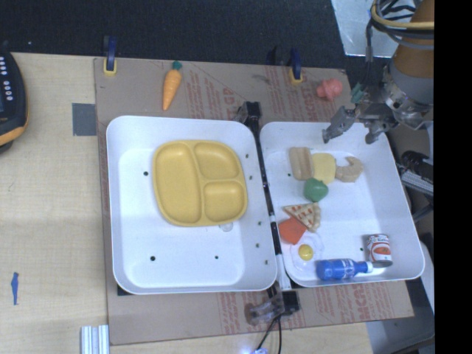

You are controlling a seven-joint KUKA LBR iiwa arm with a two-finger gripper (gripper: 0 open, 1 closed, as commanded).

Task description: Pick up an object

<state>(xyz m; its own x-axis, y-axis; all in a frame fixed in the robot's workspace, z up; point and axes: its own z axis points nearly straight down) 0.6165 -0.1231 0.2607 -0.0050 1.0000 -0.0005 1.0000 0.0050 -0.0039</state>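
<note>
Camera view, from the near edge back: at the near rim of the right bin [410,220] a blue bottle [341,269] lies on its side, with a red-and-white can [379,248] just beside it to the right and a small fried egg toy [305,253] just to its left. Slightly farther in sit an orange-red block [292,231] and a triangular sandwich piece [304,214], touching or nearly so. Beyond them a green ball [316,190] lies just in front of a row of three pieces: a tan bread slice [299,162], a yellow block [323,167] and a beige curved piece [349,169]. The left bin [125,220] holds a yellow divided plate [199,181].

At the far right corner of the right bin the claw [355,126] hangs over the rim, its two dark fingers spread apart with nothing between them, well apart from the row of pieces. The arm [411,57] rises behind it on the right.

Farther back, on the brown board of the table [44,198], a toy carrot [171,85] lies beyond the left bin, and a pink object [330,88] lies beyond the right bin, near the claw.
</note>
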